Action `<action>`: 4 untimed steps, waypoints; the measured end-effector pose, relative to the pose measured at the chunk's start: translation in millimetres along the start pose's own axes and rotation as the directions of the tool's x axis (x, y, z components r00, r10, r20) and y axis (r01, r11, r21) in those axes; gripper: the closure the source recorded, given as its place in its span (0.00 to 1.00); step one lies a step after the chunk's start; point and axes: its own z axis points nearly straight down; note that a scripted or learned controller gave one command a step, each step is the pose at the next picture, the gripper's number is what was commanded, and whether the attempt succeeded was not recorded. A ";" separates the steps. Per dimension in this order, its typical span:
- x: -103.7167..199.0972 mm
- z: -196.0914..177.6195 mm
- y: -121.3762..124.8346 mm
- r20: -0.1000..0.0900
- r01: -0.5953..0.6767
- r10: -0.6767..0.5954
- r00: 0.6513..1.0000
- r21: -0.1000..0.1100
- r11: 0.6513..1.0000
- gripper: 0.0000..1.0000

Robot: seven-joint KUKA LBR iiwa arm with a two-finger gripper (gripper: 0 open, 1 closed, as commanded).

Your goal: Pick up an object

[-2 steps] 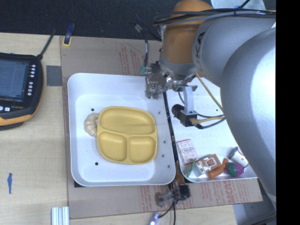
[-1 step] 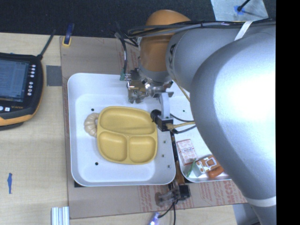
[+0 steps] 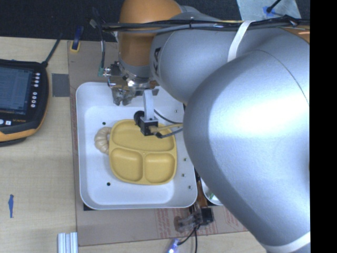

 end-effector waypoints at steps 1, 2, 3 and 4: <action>-10.1 79.8 -74.9 0.002 -0.002 0.002 1.000 -0.003 1.000 1.00; -54.7 80.0 -72.3 0.002 -0.001 0.001 1.000 -0.006 1.000 1.00; 5.9 -16.1 -110.5 0.000 0.000 0.000 1.000 0.000 1.000 1.00; 5.2 -15.3 -110.9 0.002 -0.001 0.001 1.000 0.002 1.000 0.00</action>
